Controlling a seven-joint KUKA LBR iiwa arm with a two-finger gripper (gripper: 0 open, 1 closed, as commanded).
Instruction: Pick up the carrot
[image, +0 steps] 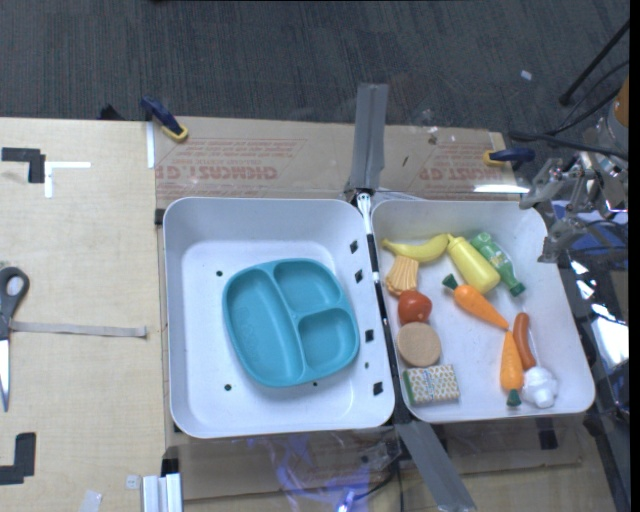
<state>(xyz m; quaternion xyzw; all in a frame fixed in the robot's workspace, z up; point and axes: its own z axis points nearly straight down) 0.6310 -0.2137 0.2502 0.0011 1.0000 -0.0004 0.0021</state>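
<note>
Lying mid-right in the right bin (570, 330): the carrot (480, 306). Hovering at the frame's right edge, the gripper (562, 205), grip unreadable. Spreading above: dark carpet (250, 50).

Even, bright overhead light — glare on white bins (270, 215), bluish glint at 6 o'clock, slight softness.

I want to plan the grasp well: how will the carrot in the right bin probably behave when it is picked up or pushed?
The carrot looks like glossy moulded plastic, so probably stiff, light and somewhat slippery. Its body is round and tapered, so a push would likely roll it in a curve. It lies close to the yellow bottle, which it might bump.
</note>
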